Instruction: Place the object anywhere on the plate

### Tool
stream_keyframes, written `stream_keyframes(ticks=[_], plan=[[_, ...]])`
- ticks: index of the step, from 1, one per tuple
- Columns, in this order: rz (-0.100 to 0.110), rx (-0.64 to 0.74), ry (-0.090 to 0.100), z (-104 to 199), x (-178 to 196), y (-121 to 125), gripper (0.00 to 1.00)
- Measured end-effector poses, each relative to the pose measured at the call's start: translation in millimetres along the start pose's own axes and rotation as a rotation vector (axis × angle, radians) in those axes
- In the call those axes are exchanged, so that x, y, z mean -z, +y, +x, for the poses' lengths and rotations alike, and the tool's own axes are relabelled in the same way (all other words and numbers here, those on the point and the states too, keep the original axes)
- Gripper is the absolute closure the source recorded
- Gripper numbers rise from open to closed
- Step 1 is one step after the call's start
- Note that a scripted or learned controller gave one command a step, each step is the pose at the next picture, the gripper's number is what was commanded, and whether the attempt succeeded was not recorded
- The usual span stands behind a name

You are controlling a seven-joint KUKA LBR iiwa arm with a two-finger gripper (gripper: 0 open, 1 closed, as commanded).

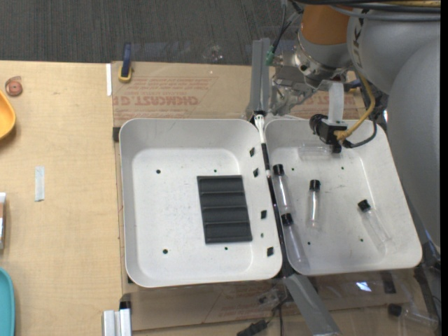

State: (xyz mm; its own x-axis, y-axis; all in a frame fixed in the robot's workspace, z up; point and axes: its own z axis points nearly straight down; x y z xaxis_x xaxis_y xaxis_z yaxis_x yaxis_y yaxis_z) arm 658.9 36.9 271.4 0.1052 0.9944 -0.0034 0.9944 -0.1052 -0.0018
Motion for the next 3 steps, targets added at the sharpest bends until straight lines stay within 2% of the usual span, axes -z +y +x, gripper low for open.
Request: stream_keyframes(ticks=[1,2,3], plan=[[-0.001,0.309,0.0,36,10,-4,1.0],[0.002,-0.057,0.0,85,-27,-9,1.0],[0.0,0.209,0.001,129,18,-55,1.0]])
